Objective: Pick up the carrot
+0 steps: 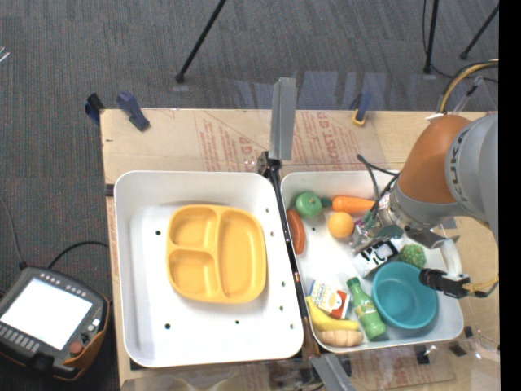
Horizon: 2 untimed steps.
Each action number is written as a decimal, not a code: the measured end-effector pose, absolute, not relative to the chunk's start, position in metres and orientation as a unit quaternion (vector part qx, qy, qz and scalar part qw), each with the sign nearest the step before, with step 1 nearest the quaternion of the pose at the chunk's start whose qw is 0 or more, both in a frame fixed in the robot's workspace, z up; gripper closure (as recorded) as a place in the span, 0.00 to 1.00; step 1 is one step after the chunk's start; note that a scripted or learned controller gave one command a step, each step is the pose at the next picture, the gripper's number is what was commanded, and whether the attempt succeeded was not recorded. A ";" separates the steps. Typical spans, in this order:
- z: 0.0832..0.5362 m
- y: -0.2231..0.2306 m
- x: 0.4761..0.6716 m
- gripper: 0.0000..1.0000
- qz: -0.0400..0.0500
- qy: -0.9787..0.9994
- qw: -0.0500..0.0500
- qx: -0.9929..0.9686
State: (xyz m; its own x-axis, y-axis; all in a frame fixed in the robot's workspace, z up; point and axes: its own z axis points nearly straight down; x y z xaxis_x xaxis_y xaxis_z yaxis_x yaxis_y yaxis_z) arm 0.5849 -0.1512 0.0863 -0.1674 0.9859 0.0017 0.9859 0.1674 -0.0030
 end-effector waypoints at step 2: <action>0.087 -0.177 0.590 0.00 0.001 -0.669 0.001 -0.743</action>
